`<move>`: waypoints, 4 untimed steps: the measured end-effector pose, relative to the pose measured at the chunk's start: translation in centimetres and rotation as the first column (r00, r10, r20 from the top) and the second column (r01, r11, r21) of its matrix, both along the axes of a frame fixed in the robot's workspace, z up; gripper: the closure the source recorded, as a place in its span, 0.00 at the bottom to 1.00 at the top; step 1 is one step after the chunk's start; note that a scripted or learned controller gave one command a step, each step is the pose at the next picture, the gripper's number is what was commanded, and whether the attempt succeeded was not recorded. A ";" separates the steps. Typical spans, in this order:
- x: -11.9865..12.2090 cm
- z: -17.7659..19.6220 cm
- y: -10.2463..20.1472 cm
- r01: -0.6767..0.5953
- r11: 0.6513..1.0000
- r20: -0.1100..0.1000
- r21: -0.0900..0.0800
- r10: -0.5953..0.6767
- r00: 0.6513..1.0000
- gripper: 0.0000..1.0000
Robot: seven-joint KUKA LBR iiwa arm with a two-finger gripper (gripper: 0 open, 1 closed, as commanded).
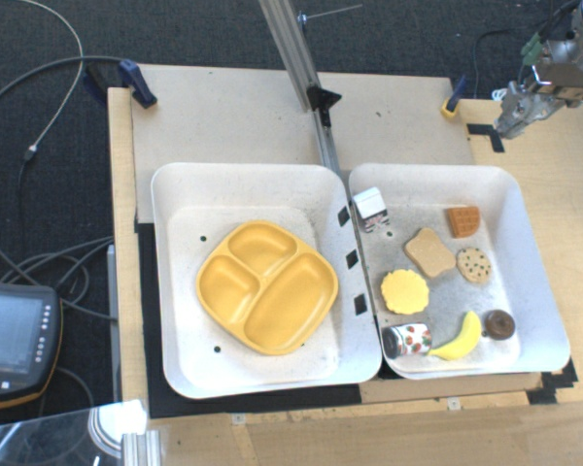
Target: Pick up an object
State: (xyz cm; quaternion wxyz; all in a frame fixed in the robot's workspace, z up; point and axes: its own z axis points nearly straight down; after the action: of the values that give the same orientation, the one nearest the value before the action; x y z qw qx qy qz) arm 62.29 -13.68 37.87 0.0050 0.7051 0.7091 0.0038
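Note:
The right bin [534, 260] holds several toy foods: a white carton [370, 205], an orange waffle square [462, 221], a toast slice [428, 251], a spotted cookie [474, 264], a yellow ruffled disc [405, 291], a banana [460, 338], a brown donut [499, 324] and a small printed can [408, 339]. A yellow divided plate [267, 299] lies in the left bin [175, 221]. My gripper [521, 108] hangs at the top right, over the bench beyond the right bin's far corner, well away from every object. Nothing is seen in its grasp.
A slanted metal pole [291, 37] runs down to the gap between the bins. Blue clamps [136, 81] sit at the bench's back corners. A teach pendant [15, 338] and cables [39, 115] lie on the dark floor to the left.

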 end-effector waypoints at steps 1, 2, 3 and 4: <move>3.8 -0.4 5.9 -0.002 1.000 -0.007 0.003 0.002 1.000 1.00; 0.5 -16.0 2.5 0.008 1.000 -0.023 0.003 -0.008 1.000 1.00; -1.4 -4.2 2.1 0.005 1.000 -0.001 0.000 -0.005 1.000 1.00; -2.5 -6.4 4.8 0.003 1.000 -0.016 0.003 -0.003 1.000 1.00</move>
State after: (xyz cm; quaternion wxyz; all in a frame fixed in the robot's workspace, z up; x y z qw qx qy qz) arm 59.76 -8.92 31.47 -0.0020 0.7063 0.7080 -0.0009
